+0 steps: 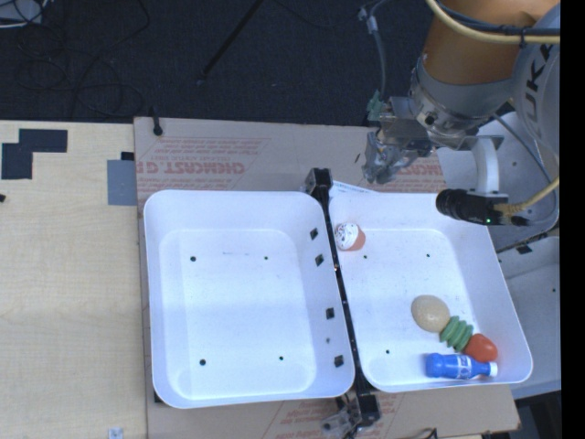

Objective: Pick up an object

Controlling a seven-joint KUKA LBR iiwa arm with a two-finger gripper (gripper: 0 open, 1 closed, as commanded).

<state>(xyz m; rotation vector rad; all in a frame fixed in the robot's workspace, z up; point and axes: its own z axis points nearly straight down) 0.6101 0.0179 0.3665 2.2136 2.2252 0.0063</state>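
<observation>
The gripper (384, 165) hangs above the far edge of the right bin (512, 309), over bare cardboard just beyond the rim, and nothing sits between its fingers; whether they are spread or closed cannot be told from this angle. Nearest to it, against the bin's left wall at the far end, lies a small round object (348, 237), white with dark markings on one side and orange on the other. The rest of the objects crowd the near right corner: a tan egg-shaped piece (430, 313), a green ridged piece (456, 331) touching it, a red-orange piece (482, 347) just beyond that, and a blue bottle with a white cap (459, 366) lying on its side along the near rim. The middle of the right bin's floor is open, and the left bin (155, 291) offers wide bare room.
</observation>
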